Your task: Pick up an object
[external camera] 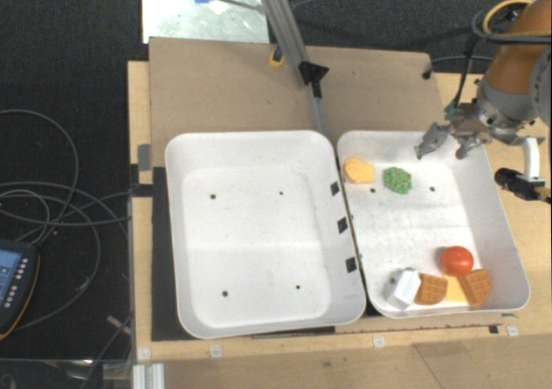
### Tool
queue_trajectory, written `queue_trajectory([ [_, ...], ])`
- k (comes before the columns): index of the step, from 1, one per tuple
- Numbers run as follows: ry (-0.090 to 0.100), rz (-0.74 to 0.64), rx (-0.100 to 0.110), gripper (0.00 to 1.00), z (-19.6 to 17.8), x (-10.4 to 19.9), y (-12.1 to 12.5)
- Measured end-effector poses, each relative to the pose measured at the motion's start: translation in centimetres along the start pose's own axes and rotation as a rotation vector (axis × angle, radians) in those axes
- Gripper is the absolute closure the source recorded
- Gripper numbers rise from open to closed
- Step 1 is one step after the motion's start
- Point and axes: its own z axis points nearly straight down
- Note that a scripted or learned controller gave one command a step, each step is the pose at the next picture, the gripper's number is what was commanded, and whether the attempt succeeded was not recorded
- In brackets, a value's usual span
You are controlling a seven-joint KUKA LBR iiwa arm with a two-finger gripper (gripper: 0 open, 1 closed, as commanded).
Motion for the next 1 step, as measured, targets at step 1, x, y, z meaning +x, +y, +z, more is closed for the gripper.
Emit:
queue_trajectory([
  [1, 0.0, -0.003, 0.0, 0.0, 5.19, 0.07, -0.01],
])
